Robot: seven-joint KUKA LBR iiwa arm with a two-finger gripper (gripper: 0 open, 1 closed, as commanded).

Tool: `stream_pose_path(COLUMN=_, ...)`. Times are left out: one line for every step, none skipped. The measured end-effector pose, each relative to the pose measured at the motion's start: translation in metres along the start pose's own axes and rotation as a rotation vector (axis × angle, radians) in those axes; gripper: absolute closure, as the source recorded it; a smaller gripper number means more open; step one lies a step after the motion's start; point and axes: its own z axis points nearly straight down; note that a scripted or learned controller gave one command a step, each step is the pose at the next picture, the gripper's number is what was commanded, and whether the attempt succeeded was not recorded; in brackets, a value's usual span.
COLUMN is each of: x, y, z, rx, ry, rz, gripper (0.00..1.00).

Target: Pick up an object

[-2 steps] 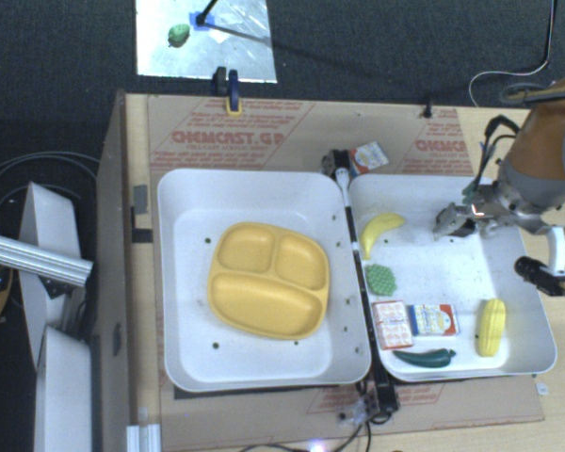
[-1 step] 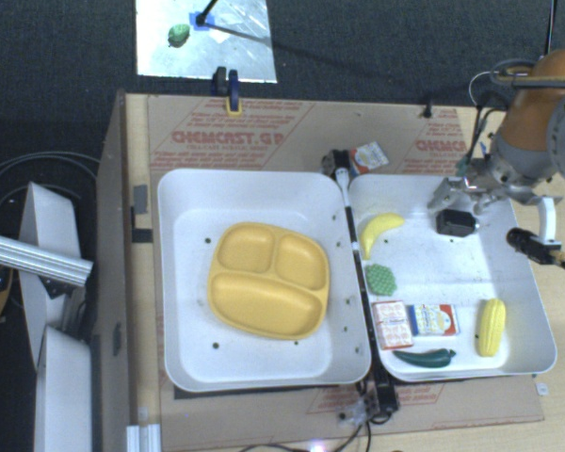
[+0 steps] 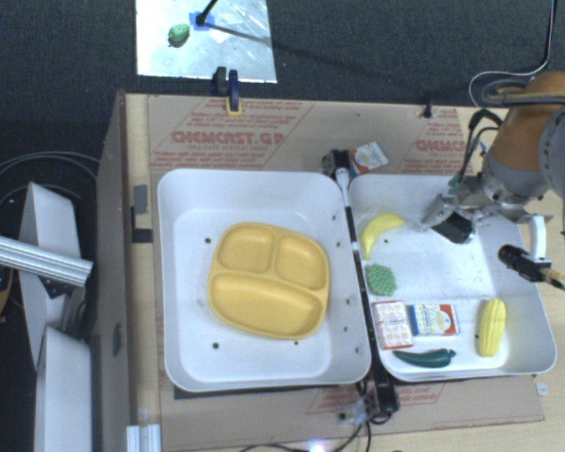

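Gripper (image 3: 449,222) hung low in the right bin (image 3: 546,347); grip state couldn't be told. Banana (image 3: 380,231) lay just left of it, apart. Likely target. Advice: shift left, centre over the banana's middle, descend straight, avoiding the bin wall beyond.

Glossy, seemingly plastic yellow tray (image 3: 268,281)

Single fixed camera, mounted above the desk (image 3: 264,121) — looking down at a slant, from moderate height. Both white bins (image 3: 184,252) fall fully within frame, side by side — the arm (image 3: 537,139) enters from the right edge.
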Motion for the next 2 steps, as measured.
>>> stream_pose_path(x=0.002, y=0.000, z=-0.058, rx=-0.004, ry=-0.001, rz=-0.001, gripper=0.00)
stream_pose_path(x=-0.001, y=-0.008, z=-0.024, rx=0.000, ry=0.000, rz=0.000, gripper=0.00)
